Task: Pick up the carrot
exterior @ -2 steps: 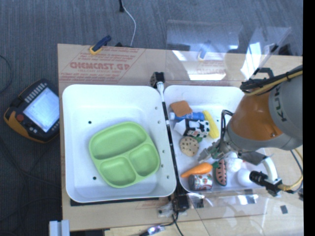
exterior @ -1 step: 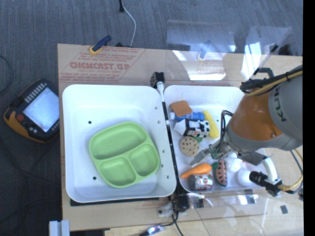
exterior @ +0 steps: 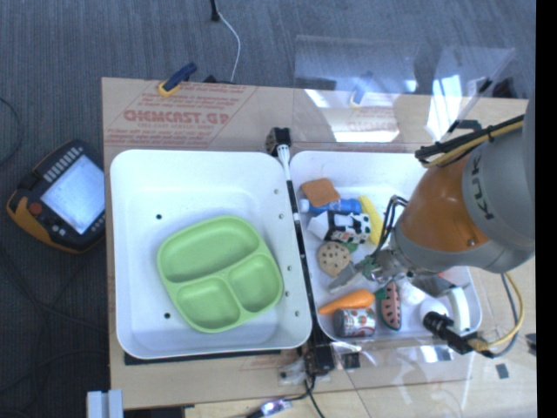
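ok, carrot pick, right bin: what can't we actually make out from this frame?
- Gripper: its state is unreadable in the camera view; small, blurred, under the orange wrist band.
- Carrot: no visible contact with the gripper can be confirmed.
- Can: label too small to read.
- Right bin: its right half is covered by the arm.
- Watermelon slice: partly hidden beside the wrist.

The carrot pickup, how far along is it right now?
Done: the grey arm's gripper has reached into the right white bin and sits just above the orange carrot. In hand: nothing visibly; the carrot lies on the bin floor beside the small can. Left: closing on the carrot and lifting it.
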Robot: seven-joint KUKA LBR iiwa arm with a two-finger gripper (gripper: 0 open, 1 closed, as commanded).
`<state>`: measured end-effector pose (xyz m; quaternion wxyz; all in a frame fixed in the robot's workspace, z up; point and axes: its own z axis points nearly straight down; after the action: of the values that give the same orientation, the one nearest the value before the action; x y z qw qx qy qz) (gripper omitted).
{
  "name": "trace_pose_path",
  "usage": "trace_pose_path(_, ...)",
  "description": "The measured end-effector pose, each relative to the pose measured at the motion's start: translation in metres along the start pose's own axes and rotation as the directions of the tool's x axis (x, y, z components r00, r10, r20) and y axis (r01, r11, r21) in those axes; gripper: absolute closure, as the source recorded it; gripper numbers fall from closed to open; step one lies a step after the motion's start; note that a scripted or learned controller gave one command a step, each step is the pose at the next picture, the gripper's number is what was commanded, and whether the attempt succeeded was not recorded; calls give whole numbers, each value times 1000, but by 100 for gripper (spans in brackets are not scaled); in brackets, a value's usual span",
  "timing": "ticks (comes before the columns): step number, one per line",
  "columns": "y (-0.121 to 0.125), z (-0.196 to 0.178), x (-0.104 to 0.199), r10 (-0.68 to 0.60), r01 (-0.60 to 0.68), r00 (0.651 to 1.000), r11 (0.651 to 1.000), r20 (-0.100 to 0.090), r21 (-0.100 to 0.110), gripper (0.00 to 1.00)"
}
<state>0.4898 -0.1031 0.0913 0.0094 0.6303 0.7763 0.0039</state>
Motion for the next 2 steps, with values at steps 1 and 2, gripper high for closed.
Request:
trace_pose_path(1,1,0,2,62,-62,998,998,1,-3,0)
trace_pose_path(2,0,0,-1,-148,148,989,989,2,1,0)
